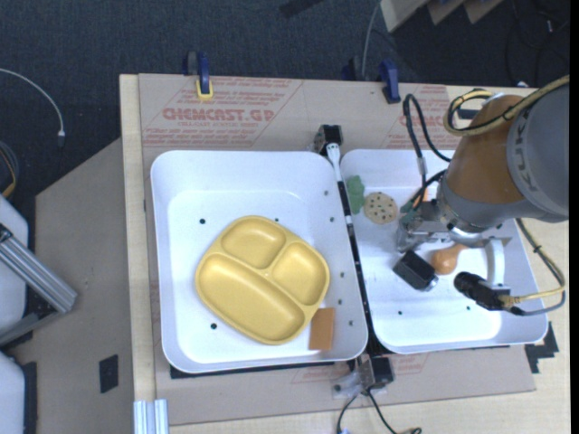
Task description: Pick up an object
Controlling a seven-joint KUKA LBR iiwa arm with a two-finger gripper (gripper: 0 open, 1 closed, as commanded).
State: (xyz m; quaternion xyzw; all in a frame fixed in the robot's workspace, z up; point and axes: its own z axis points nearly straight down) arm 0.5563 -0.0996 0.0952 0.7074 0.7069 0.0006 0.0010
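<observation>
Gripper (432, 259) is down in the right bin (452, 328), low over its floor. Can't tell whether it is grasping anything: the wrist and the orange band above it hide most of the end. One small orange-tan rounded object (444, 259) sits right at the gripper, touching it or just beside it; not clear it's actually between anything. One black blocky piece (416, 270) lies just left of that, looks like gripper hardware, not sure.

Other right-bin contents, count: one round tan disc with dark dots (378, 207), flat, near the bin's upper left; one small green piece (354, 192) just beside the disc, against the dividing wall.

Left bin (181, 324): one yellow divided plate (262, 278), three compartments, smooth glossy plastic, rounded outline, lying flat mid-bin. One small orange-brown rectangular block (322, 328) touching the plate's lower right edge.

Both bins are shallow, white, with rounded corners, side by side on a brown board with red printed lettering (217, 114). Two blue clamps (201, 70) hold the board's far edge.
</observation>
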